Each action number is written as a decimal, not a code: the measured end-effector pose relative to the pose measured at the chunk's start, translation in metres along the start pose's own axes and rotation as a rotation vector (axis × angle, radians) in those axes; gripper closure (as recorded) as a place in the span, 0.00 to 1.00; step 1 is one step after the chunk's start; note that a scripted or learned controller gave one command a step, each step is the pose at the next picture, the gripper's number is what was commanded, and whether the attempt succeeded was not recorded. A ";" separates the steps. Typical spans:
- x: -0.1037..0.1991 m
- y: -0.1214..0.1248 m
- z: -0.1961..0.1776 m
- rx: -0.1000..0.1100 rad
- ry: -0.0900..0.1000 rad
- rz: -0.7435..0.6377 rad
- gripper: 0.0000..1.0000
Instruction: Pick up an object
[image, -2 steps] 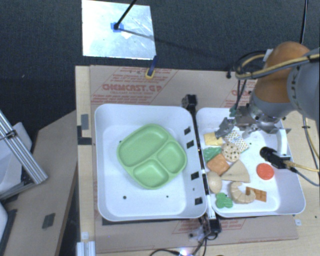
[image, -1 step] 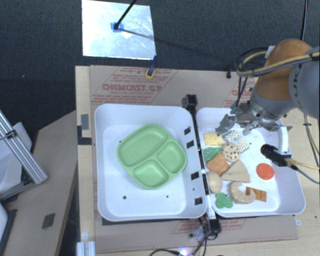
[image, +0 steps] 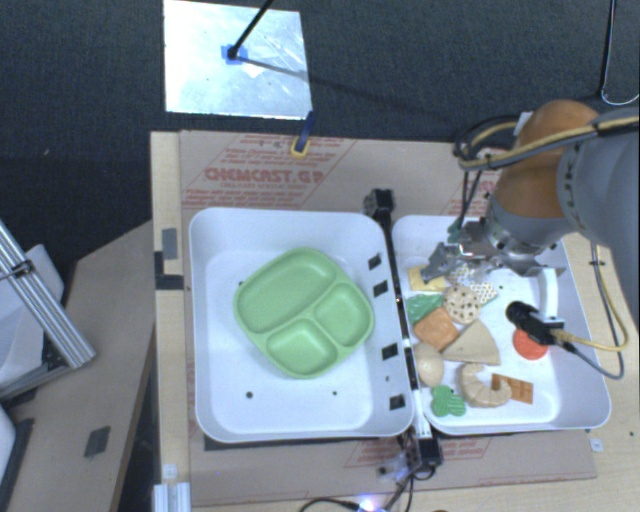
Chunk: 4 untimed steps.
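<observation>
The right bin holds several toy foods. Among them are a perforated cracker, an orange block, a beige wedge, a pale egg, a green broccoli piece, a curved tan pastry, a brown biscuit and a red-orange round piece. My gripper hangs low over the bin's upper left part, just above the cracker and a yellow-green piece. Nothing visible is held in it.
The left bin carries a green three-compartment plate. A black clip strip runs along the divide between the bins. The bench has a cardboard sheet under both bins and a metal frame at far left.
</observation>
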<state>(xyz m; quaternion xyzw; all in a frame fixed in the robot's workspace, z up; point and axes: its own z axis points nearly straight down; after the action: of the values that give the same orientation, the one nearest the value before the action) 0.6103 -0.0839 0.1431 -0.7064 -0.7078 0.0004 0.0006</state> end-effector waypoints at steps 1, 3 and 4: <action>0.000 0.001 0.051 -0.003 -0.001 0.001 0.00; 0.001 0.002 -0.005 -0.007 -0.001 -0.002 1.00; -0.008 -0.002 -0.063 -0.009 -0.001 0.002 1.00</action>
<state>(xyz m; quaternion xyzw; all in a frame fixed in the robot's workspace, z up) 0.6088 -0.0917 0.2061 -0.7071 -0.7071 -0.0023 -0.0031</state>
